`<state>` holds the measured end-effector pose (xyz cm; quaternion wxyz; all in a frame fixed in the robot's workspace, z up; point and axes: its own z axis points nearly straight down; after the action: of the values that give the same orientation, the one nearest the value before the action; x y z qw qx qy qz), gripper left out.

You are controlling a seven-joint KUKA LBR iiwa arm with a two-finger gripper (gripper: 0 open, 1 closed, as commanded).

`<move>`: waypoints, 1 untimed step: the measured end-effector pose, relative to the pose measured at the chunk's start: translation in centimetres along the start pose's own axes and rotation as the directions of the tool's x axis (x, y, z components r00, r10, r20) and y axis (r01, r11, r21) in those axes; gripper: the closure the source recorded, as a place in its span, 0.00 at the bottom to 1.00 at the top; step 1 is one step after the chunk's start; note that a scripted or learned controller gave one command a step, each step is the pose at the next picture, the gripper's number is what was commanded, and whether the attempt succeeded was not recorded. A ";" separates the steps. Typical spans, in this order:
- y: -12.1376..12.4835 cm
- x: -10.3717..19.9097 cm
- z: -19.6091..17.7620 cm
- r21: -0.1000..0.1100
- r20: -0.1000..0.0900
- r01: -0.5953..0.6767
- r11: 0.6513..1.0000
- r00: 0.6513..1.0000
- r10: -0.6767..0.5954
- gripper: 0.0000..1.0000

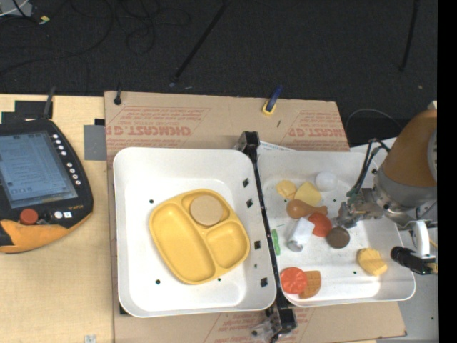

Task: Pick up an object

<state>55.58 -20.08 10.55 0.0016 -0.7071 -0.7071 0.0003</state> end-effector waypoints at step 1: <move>0.7 -0.1 -4.5 -0.005 0.002 -0.001 1.000 1.000 0.001 1.00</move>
<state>56.30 -20.20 15.04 -0.0010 -0.7073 -0.7069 -0.0006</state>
